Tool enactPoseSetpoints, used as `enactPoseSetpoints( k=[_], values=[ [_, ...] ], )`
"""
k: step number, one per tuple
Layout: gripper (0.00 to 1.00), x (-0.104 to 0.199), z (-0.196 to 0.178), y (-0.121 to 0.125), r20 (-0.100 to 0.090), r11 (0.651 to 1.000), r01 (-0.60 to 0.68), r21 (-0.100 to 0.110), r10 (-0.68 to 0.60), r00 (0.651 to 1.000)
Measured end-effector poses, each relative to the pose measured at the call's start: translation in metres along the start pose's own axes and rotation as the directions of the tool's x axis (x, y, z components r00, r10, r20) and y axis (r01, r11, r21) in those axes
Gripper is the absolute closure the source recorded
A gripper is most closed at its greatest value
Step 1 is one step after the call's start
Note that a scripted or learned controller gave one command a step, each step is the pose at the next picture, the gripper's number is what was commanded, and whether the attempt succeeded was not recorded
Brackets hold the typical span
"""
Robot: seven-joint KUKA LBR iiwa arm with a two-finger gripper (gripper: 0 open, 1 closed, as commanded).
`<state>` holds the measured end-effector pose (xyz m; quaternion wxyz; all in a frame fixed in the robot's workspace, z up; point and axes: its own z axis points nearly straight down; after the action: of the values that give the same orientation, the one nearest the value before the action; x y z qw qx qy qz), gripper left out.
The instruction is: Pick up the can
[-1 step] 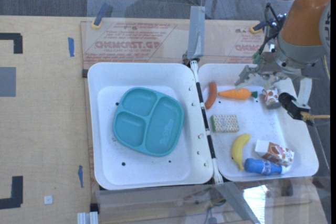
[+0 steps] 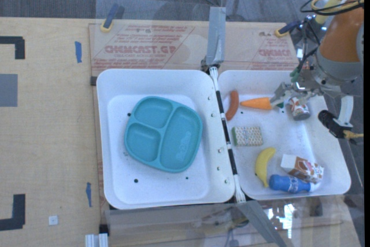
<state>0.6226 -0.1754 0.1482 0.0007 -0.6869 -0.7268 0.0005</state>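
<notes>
**Arm over the right bin's far corner, can beside the gripper**

Nearest the camera, along the right bin's (image 2: 332, 185) front edge, lies a blue bottle (image 2: 289, 184) on its side. Just beyond it, at about 1 o'clock from the bottle, sits a small brown-and-white carton (image 2: 303, 167), and at 10 o'clock from the bottle a yellow banana (image 2: 264, 164) curves along the bin floor. Farther back, at 11 o'clock from the banana, rests a speckled green sponge (image 2: 248, 135). A sausage (image 2: 232, 104) lies against the bin's left wall, with an orange carrot (image 2: 256, 103) just beside it at 3 o'clock, pointing left.

Up at the bin's 1 o'clock corner, the can (image 2: 299, 107) lies tilted, its red-and-white label showing. It sits at 3 o'clock from the carrot, a little apart from it. The gripper (image 2: 289, 91) hangs just at the can's 11 o'clock, close above it; whether its jaws are parted or closed cannot be told, and the can is not seen between them. The grey arm (image 2: 341, 46) with its orange band rises behind at 2 o'clock.

In the left bin (image 2: 110, 124) a teal divided plate (image 2: 163, 133) lies flat near the middle.
</notes>
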Motion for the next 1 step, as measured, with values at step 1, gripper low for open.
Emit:
enactPoseSetpoints(
  k=[1],
  values=[
    [0.0,-0.0174,0.0332,-0.0109,0.001,0.999,0.008,-0.031,-0.008,1.0]
  ],
)
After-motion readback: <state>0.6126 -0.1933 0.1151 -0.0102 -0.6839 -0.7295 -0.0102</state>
